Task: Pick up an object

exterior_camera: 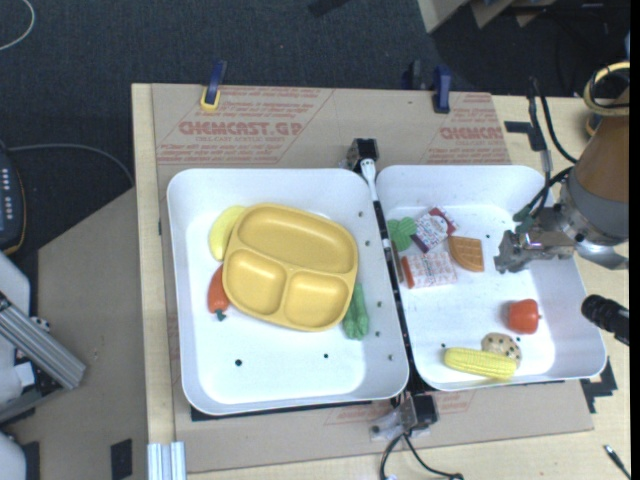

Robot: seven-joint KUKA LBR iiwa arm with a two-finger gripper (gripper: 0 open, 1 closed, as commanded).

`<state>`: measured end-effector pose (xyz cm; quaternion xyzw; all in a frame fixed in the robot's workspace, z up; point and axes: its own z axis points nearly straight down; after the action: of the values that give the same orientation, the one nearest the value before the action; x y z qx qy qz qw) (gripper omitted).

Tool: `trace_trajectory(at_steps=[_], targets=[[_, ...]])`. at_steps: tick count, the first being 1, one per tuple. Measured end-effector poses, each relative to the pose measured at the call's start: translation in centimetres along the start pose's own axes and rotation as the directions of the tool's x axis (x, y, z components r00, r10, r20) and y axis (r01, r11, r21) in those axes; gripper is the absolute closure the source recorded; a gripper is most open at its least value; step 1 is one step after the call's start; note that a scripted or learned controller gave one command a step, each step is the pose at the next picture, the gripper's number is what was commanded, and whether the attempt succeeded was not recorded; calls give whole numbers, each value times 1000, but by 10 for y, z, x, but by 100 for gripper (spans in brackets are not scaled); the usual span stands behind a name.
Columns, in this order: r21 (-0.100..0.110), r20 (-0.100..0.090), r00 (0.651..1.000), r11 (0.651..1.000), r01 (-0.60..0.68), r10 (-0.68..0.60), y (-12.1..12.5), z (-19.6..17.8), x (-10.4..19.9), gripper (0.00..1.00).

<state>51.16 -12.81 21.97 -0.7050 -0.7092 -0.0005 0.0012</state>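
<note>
The right bin [455, 313] holds a red tomato [523, 315], a speckled cookie [501, 346], a yellow corn cob [480, 363], an orange toast slice [466, 253], a red-and-white packet [428, 253] and a green piece [402, 234]. My gripper [510, 251] hangs over the right side of this bin, just right of the toast slice and above the tomato. Nothing shows in its grasp. The grey arm with its orange band comes in from the right edge.
The left bin [190, 268] holds a large yellow divided plate [288, 266], with a yellow fruit [222, 230] and a red-orange item [217, 293] at its left and a green vegetable [356, 313] at its right. A black divider rail [385, 258] runs between the bins.
</note>
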Motion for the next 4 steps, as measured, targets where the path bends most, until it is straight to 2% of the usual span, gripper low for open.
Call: trace_trajectory(at_steps=[2, 3, 4], targets=[[-3, 0, 1000, 1000, 2, -2, 35, -4, 125, 100], [-4, 1, 1000, 1000, -1, 1, 44, -13, 159, 100], [2, 2, 1000, 1000, -5, 5, 50, 5, 164, 100]])
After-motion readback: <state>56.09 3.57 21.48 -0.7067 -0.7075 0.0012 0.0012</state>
